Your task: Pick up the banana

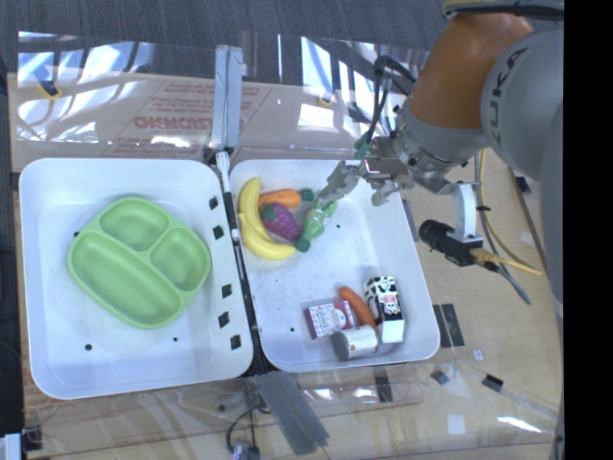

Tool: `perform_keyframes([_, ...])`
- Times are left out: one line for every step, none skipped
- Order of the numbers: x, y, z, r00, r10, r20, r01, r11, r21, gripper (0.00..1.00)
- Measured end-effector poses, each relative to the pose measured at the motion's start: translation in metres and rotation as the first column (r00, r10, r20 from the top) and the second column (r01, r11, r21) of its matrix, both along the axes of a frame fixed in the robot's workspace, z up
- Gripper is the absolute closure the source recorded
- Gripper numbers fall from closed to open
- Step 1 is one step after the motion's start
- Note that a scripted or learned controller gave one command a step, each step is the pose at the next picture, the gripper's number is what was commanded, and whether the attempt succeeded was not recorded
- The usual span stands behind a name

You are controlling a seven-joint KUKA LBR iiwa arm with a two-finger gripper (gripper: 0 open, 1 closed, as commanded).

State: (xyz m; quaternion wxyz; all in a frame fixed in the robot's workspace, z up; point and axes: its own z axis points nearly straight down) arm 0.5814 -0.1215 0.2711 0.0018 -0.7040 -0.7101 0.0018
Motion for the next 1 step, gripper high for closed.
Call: perform_keyframes([-0.0370, 0.0671, -0.0568, 1.000, -0.007, 0.000, 0.007, 1.000, -0.001, 0.00])
